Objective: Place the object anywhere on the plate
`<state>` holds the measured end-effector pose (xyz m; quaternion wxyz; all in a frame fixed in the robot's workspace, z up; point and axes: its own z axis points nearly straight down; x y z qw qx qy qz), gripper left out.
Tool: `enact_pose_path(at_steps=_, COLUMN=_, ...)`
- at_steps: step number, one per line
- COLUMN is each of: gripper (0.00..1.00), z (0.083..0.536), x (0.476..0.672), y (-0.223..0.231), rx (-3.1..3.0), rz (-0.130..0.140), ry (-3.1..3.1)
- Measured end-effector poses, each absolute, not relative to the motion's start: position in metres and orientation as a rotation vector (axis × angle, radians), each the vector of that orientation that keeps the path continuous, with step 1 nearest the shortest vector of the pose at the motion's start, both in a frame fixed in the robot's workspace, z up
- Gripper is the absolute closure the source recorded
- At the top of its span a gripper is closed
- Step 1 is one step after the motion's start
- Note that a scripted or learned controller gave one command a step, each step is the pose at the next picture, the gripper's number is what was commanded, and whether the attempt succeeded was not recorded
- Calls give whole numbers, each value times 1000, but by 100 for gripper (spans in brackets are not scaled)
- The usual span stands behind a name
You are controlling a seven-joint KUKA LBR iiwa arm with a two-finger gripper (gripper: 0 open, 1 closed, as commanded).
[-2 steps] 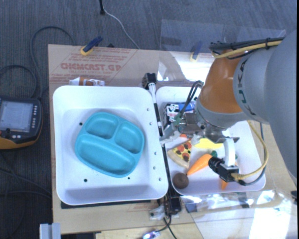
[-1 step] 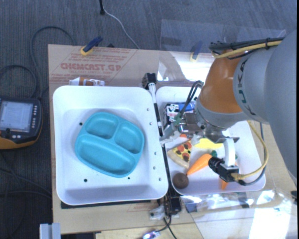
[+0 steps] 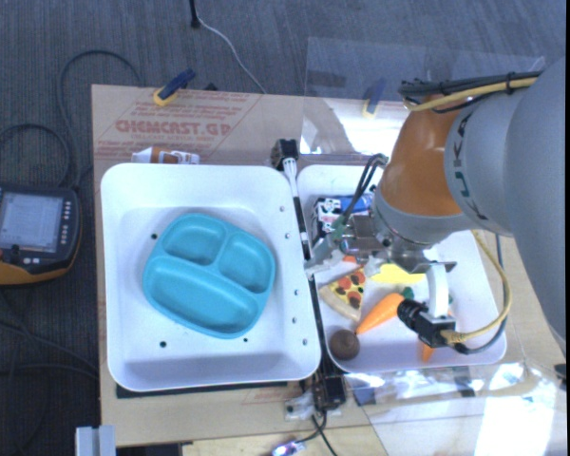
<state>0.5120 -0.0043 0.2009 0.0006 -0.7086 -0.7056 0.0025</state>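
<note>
Currently my gripper (image 3: pixel 347 240) sits low in the right bin (image 3: pixel 475 255), near its left wall; whether it grips anything, I cannot tell. Carrot (image 3: pixel 380 313), pizza slice (image 3: pixel 345 293) and brown ball (image 3: pixel 343 344) crowd the bin's near-left corner, so a grasp could nudge neighbours or slip. Plate (image 3: pixel 209 274) waits in the left bin (image 3: pixel 123 198); the dividing walls must be cleared.

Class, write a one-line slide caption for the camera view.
Grey arm reaches over the right bin of toy food, including a carrot, while the blue plate waits in the left bin.
</note>
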Motion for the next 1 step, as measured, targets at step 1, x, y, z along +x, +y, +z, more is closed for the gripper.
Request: enact_pose_path(at_steps=1, gripper=0, z=201, x=512, y=-4, rx=-2225, rz=8, ry=-2216)
